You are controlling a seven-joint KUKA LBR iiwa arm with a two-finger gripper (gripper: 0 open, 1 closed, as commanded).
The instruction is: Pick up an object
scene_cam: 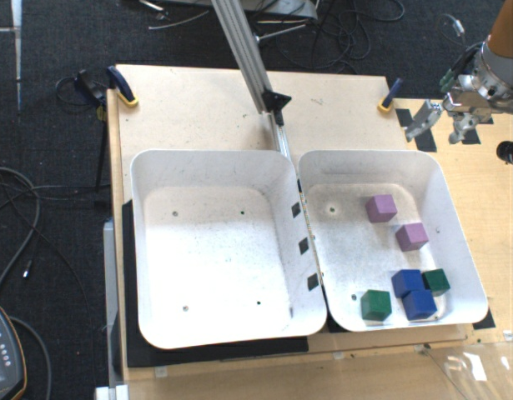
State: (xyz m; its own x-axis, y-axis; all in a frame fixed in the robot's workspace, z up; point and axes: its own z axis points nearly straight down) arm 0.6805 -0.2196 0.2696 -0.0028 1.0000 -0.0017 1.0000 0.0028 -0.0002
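The right bin (339,167) holds several small cubes. Two purple cubes (381,207) (412,236) lie in its middle right. Near the front right corner, two blue cubes (406,282) (419,304) touch each other, with a dark green cube (437,281) to their right and a green cube (375,304) to their left. My gripper (444,125) hangs above the bench beyond the right bin's far right corner, well away from the cubes. Its fingers (419,123) stand open with nothing between them.
The left bin (156,173) sits beside the right one, sharing a middle wall marked with black tabs. A slanted metal rail (242,44) ends at the far edge between the bins. Clamps (123,88) (389,96) sit at the bench's far corners. Cables cover the floor.
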